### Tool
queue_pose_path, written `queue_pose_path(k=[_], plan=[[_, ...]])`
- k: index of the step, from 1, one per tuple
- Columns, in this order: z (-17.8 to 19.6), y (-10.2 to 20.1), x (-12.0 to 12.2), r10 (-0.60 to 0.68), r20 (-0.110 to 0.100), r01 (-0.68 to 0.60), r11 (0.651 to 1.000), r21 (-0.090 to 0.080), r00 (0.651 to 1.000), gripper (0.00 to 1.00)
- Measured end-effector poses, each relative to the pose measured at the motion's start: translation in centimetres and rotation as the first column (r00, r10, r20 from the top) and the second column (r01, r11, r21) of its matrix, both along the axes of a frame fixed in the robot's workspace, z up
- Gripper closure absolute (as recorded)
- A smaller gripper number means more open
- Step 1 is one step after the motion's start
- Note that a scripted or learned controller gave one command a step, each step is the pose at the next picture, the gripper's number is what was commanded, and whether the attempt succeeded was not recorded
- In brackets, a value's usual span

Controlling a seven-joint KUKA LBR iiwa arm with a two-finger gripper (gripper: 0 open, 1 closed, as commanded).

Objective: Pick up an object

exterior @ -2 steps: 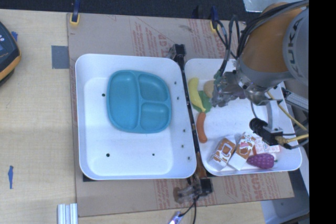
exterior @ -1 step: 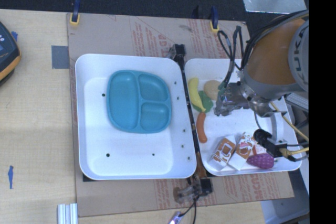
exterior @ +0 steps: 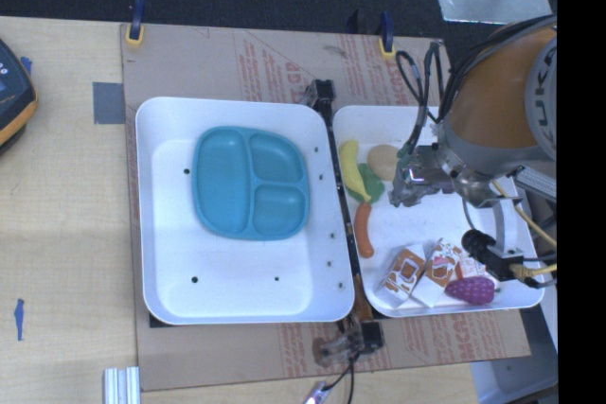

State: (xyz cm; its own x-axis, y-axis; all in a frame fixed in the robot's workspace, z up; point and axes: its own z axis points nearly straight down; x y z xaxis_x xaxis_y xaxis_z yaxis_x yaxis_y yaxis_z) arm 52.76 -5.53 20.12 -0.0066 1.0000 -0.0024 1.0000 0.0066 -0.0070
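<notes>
The right bin [exterior: 398, 303] holds several toy foods: a yellow banana [exterior: 350, 167], a green piece [exterior: 370, 184], a beige round piece [exterior: 383, 159], an orange carrot-like stick [exterior: 364, 230], two brown-and-white cartons [exterior: 404, 273] [exterior: 443, 266] and a purple grape bunch [exterior: 471, 289]. My gripper [exterior: 409, 187] hangs low over the upper middle of this bin, just right of the green and beige pieces. Nothing shows between its fingers.
The left bin [exterior: 161, 203] carries a blue divided plate [exterior: 252, 182]. A black clamp [exterior: 323, 93] joins the bins at the back and another [exterior: 355, 339] at the front. The arm's bulk [exterior: 502, 99] and cables overhang the right bin's right side.
</notes>
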Motion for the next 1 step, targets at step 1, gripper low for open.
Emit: queue_pose_path(k=[1], plan=[[1.00, -0.07, 0.01, 0.002, -0.002, -0.002, 1.000, -0.001, 1.000, 1.00]])
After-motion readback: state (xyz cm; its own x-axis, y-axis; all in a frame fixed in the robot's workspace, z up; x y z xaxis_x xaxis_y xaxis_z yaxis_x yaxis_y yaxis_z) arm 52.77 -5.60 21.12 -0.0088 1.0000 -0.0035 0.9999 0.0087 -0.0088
